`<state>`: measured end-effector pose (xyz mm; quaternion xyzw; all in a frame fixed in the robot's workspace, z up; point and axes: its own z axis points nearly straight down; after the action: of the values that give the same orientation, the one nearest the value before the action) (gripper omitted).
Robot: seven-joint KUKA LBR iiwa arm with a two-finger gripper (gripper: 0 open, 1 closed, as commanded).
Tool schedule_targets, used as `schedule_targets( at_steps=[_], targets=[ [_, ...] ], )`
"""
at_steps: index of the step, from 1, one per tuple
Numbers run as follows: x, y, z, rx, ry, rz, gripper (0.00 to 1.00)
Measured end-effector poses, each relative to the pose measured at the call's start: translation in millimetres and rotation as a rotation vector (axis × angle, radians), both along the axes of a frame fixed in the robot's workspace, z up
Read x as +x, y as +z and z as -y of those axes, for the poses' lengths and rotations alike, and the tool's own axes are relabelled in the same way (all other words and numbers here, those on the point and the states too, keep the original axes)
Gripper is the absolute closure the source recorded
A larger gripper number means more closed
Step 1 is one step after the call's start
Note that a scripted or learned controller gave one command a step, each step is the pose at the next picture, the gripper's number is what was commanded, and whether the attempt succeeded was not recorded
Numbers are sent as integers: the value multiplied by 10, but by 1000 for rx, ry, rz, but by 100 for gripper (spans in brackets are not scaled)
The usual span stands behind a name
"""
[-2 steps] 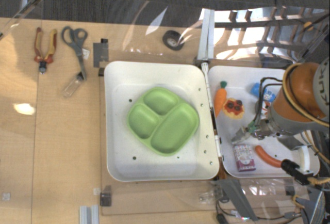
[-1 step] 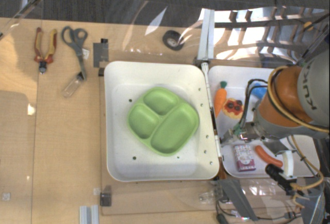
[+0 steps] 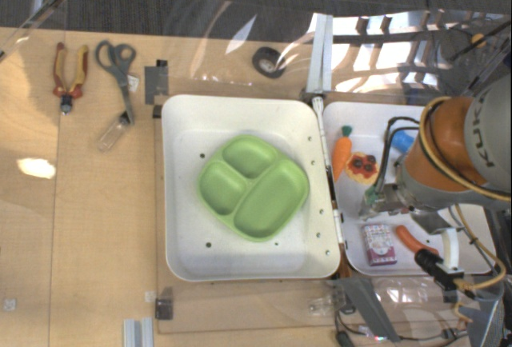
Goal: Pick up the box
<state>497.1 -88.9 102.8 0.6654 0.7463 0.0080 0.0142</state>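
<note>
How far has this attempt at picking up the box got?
Done: the grey arm with the orange band has reached over the right white bin. In hand: its gripper hangs just above the small purple-and-white box, which lies flat on the bin floor. Left: closing on the box and lifting it. A toy carrot lies beside it.

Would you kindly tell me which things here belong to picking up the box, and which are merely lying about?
Belonging to the job:
- box, in the right bin
- pincer, above that bin near the box

Lying about:
- green plate in the left bin
- toy carrot
- pizza slice
- scissors
- pliers
- tape roll
</note>
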Motion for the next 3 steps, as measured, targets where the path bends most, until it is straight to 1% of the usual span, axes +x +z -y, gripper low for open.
schedule_targets(
  at_steps=[1,2,3],
  targets=[
    [-2,-1,1,0,0,0,0],
    [-48,-122,13,7,-37,-14,0],
    [-8,1,25,3,-36,-2,100]
  ],
)
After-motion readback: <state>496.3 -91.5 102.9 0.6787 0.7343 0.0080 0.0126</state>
